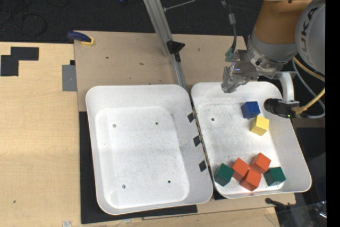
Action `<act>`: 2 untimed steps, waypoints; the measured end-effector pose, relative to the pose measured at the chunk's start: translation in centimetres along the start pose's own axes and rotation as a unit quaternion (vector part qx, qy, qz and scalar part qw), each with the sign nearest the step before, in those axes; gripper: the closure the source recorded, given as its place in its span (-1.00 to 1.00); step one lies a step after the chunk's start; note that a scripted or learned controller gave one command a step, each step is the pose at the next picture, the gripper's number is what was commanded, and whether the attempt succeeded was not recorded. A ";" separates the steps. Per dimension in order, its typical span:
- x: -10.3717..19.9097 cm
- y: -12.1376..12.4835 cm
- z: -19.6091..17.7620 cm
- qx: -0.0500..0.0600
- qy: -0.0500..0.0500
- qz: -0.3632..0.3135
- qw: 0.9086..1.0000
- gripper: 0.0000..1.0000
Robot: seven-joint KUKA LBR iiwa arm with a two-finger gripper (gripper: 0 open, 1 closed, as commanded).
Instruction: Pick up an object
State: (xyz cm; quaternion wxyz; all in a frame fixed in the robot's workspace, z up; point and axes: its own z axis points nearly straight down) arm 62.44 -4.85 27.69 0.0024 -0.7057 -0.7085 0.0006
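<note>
The scene is evenly lit from above. Mild glare is seen on the two shallow white plastic bins (139, 94). The far background is left dark. Soft focus and slight graininess are noted throughout.

Arm (289, 13) cut off at top-right edge; claw (232, 82) fingertips too blurred & small to read.

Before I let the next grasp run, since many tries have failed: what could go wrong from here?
1. The hand sits above the right bin's far rim; descending here could strike the rim.
2. The blue cube and yellow cube lie close together, so a grasp may nudge one.
3. The orange cubes and green cubes are packed tight, leaving little room to enter.
</note>
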 end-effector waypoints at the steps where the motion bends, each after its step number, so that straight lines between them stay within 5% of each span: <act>1: 5.2 0.2 2.4 0.001 0.000 0.000 1.000 1.00; 2: 9.3 0.5 3.1 0.000 -0.001 0.001 1.000 1.00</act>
